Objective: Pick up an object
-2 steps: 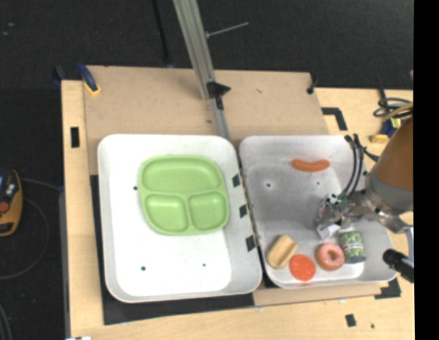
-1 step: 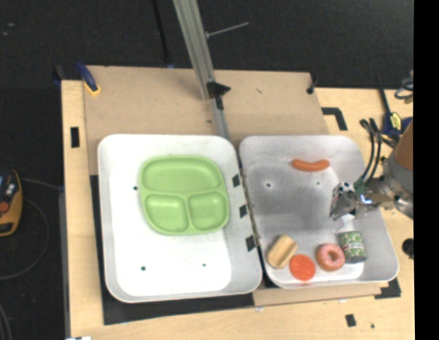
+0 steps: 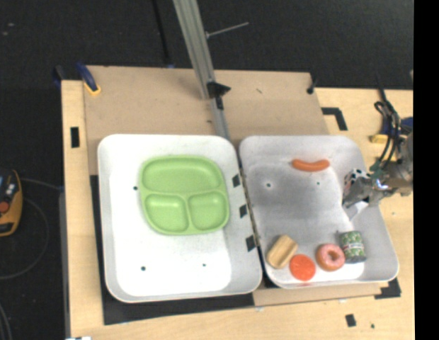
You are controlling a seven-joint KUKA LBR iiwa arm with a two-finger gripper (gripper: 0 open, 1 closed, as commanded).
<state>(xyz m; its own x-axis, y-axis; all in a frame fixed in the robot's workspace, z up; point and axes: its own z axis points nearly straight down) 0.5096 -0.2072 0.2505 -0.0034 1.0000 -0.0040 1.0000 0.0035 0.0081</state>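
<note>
Plainly, the picking has not begun in earnest: the gripper (image 3: 360,190) sits at the right edge of the right bin (image 3: 290,190), low over the rim, with nothing visible between its parts, and whether it is spread or closed I cannot tell at this size and blur. The left bin (image 3: 120,261) carries a green divided plate (image 3: 184,193) in its upper middle, well apart from the arm. The likely targets all lie in the right bin. A sausage (image 3: 310,164) lies flat near the bin's far edge, just up and left of the gripper. Along the near edge sits a row: a small bread roll (image 3: 281,251) toward the near left corner, a red ball (image 3: 301,267) just beside it, a pink doughnut (image 3: 330,256) next, and a green patterned can (image 3: 352,246) toward the near right corner, close to the doughnut. I judge this to be the approach step, with no target yet settled. The sausage and the can are the nearest candidates. The next move calls for the arm to centre over one thing, line up across its narrow side, then descend. The crowded near row risks nudging a neighbour, so the lone sausage looks the cleaner choice.
</note>
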